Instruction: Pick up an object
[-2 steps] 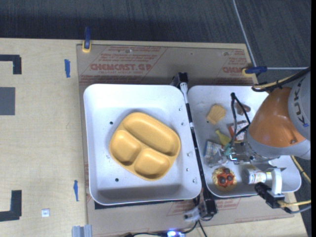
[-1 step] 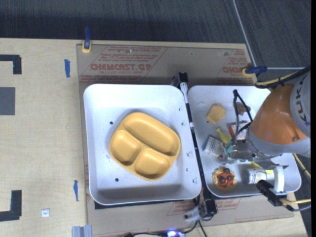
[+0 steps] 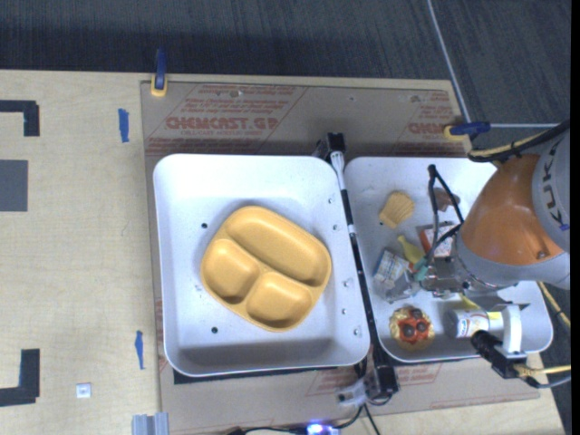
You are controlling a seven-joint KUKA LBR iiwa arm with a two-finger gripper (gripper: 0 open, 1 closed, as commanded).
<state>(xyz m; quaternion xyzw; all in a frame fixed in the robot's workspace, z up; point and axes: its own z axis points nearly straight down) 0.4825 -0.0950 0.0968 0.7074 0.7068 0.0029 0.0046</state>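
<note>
My gripper [image 3: 441,275] hangs low in the right bin [image 3: 541,332], under the arm's orange band [image 3: 507,216]. It sits among a cluster of small objects. A crumpled clear plastic piece [image 3: 391,272] lies just to its left. A red item [image 3: 425,238] and a yellow-green item [image 3: 413,253] lie at its upper left, partly hidden by the wrist. A round orange and black object [image 3: 410,325] rests near the bin's front. A white bottle with a yellow label [image 3: 486,323] lies on its side to the lower right. A pale yellow ridged piece [image 3: 396,208] sits further back.
The left bin [image 3: 181,243] holds a yellow plate with three compartments [image 3: 264,266]. A black divider strip [image 3: 348,216] runs between the bins. Cables [image 3: 441,196] trail from the wrist over the right bin. Wooden bench [image 3: 72,243] stretches to the left.
</note>
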